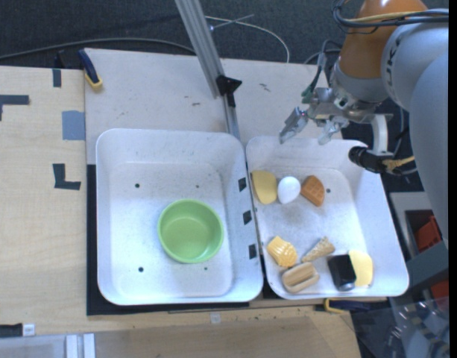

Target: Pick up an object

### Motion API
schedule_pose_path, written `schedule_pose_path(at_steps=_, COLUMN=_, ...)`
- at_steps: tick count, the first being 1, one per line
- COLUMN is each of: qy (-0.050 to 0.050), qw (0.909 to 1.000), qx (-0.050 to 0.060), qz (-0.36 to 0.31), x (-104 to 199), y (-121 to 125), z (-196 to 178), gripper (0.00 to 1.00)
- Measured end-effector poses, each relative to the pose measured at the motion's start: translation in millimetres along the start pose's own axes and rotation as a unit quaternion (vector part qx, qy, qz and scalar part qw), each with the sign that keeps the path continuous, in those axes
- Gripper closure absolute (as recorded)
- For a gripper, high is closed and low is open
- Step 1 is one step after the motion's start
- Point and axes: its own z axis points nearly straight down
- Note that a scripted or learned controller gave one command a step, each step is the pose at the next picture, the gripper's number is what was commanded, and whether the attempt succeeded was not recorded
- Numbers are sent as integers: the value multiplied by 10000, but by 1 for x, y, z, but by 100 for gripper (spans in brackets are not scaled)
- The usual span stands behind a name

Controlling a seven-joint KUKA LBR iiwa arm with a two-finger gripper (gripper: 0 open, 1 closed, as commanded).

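The grey arm [407, 58] with its orange band reaches in above the right bin [377, 200]. The left bin [116, 155] holds a green bowl [190, 230]. The gripper [310, 129] hangs over the right bin's far rim, fingers spread and pinching nothing. Below it lie toy foods: a yellow piece [264, 186] touching a white egg [288, 189], an orange pastry [313, 190] just beside them, and near the front a hot dog bun [300, 277] and a black block [341, 271].
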Motion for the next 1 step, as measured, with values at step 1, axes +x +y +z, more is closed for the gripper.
schedule_pose_path(at_steps=1, qy=-2, qw=10000, qx=0, qz=0, x=0, y=0, z=0, gripper=0)
